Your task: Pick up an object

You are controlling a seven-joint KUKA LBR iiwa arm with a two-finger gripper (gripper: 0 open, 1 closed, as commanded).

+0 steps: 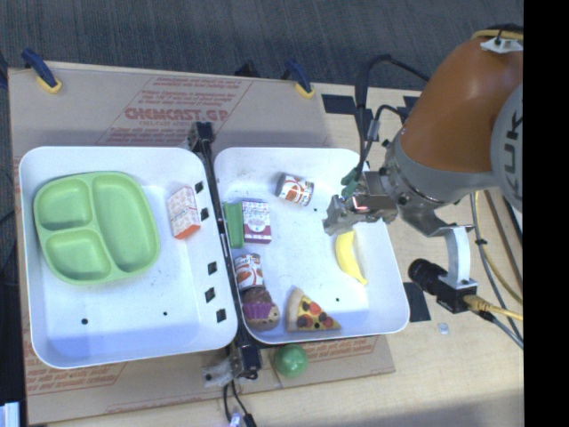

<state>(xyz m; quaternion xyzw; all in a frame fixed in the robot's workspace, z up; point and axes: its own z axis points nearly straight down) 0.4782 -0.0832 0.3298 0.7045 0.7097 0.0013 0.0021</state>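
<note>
Gripper at right of frame, finger state unclear, just above banana; small can near, pizza slice below

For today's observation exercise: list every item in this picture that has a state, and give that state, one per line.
Green plate: flat in left bin, sections bare.
Orange box: lying in left bin beside the plate.
Can: on its side, right bin.
Banana: lying flat, just below the gripper.
Pizza slice: flat, right bin's near edge.
Green ball: outside the bins.
</note>
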